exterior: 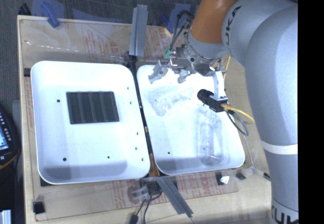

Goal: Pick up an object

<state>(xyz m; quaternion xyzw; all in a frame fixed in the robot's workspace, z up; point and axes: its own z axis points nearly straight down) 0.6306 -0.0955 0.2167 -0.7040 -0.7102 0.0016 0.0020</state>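
Observation:
My gripper (168, 75) hangs over the far end of the right bin (167, 164), open, its two fingers spread wide with nothing between them. Just below it lies a crumpled clear plastic piece (167, 101) on the bin floor. A clear plastic bottle (210, 139) lies lengthwise along the right side of the same bin. In the left bin (50, 167) a dark grey ribbed rectangular block (92, 107) rests flat near the middle.
A black fitting (210, 100) with a yellow cable (238, 114) hangs from the wrist over the right bin. The grey arm fills the right side. A grey post (137, 30) stands behind the divide between the bins, and a metal bracket (172, 200) lies in front.

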